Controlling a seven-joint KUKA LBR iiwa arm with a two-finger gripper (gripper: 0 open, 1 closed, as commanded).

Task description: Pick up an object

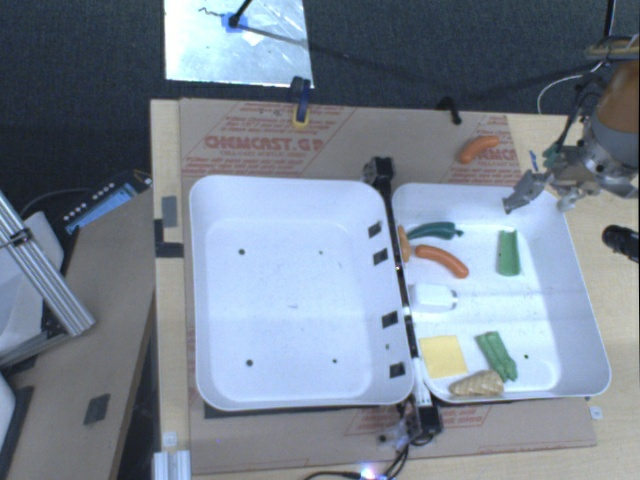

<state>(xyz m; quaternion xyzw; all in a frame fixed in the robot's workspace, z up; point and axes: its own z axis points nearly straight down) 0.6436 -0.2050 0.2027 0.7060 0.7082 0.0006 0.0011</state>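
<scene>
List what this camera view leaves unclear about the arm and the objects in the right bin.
- Arm: cut off by the right edge in the camera view.
- Gripper: small and blurred; finger state unreadable.
- White object: blends into the right bin; shape unclear.
- Tan object: too small to identify.

Orange sausage [441,259] lies flat, slanted, in right bin [580,298], beside dark-green pepper [434,231].

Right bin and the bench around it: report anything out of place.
One orange sausage-shaped piece lies on the brown board behind the right white bin, outside its rim, while the other small items sit inside. The gripper hovers near that bin's far corner, holding nothing visible.
</scene>
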